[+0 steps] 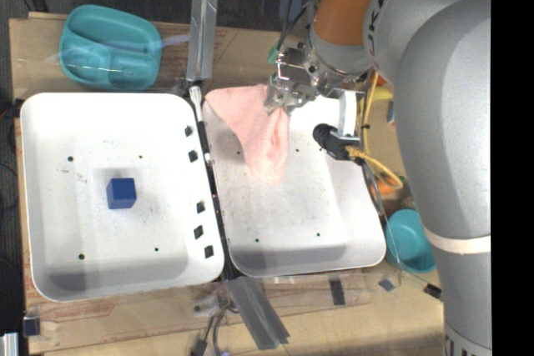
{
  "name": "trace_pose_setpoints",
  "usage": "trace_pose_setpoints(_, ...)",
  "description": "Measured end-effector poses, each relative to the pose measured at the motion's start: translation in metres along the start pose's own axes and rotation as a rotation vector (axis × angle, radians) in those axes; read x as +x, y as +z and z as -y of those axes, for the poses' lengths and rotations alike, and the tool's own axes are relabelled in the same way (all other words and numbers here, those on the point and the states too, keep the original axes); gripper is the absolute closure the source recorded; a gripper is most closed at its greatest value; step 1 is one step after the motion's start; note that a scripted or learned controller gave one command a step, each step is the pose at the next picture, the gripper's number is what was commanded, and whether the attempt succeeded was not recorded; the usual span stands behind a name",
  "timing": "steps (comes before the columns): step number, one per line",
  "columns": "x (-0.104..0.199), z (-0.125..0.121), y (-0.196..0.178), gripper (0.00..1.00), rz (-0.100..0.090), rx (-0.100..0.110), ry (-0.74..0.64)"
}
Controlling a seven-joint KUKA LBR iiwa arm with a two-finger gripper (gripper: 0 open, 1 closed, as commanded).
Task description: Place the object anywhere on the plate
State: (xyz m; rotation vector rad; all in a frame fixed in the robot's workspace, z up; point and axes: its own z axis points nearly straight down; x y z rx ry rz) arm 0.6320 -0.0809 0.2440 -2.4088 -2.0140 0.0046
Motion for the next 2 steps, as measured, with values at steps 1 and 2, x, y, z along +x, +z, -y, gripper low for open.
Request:
trace_pose_setpoints(1,0.052,0.013,-0.018,1.0,0.0,-0.002,-0.02)
trace_pose_setpoints(2,0.165,0.058,0.054,1.0,0.001,0.003,-0.118)
